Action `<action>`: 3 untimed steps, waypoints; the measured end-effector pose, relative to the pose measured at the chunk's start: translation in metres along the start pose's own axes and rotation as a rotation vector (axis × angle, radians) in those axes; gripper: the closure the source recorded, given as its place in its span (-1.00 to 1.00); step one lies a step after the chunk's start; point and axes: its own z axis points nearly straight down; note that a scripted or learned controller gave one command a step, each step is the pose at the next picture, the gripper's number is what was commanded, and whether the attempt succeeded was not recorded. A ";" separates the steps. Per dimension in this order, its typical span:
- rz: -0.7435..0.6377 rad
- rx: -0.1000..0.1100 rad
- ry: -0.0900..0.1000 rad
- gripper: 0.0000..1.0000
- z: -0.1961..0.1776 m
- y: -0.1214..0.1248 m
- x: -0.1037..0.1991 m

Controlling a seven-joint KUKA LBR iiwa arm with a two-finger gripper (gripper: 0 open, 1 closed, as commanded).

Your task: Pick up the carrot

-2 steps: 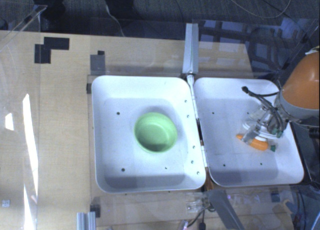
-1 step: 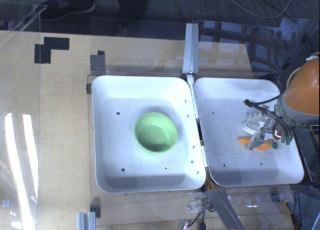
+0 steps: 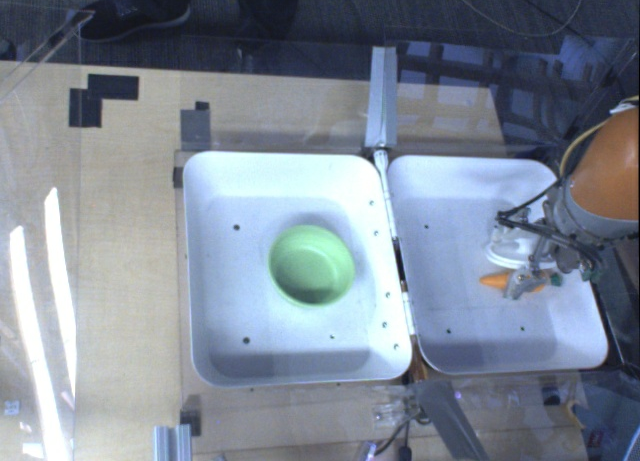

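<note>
The orange carrot (image 3: 495, 281) lies on the floor of the right bin (image 3: 450, 329), right of its centre. The gripper (image 3: 526, 283) is low over the carrot's right part and hides its middle; a bit of orange shows on either side of the gripper. The grey arm with its orange band (image 3: 605, 179) reaches in from the right edge.
A small white object (image 3: 508, 248) sits just behind the carrot, partly under the wrist and its cables. A green bowl (image 3: 312, 265) stands in the middle of the left bin (image 3: 220, 339). A metal divider post (image 3: 382, 99) rises between the bins at the back.
</note>
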 end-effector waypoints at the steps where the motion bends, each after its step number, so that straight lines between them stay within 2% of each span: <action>1: -0.094 0.006 0.003 -1.00 0.003 0.010 -0.026; 3: 0.027 0.003 0.005 -1.00 0.006 0.011 -0.075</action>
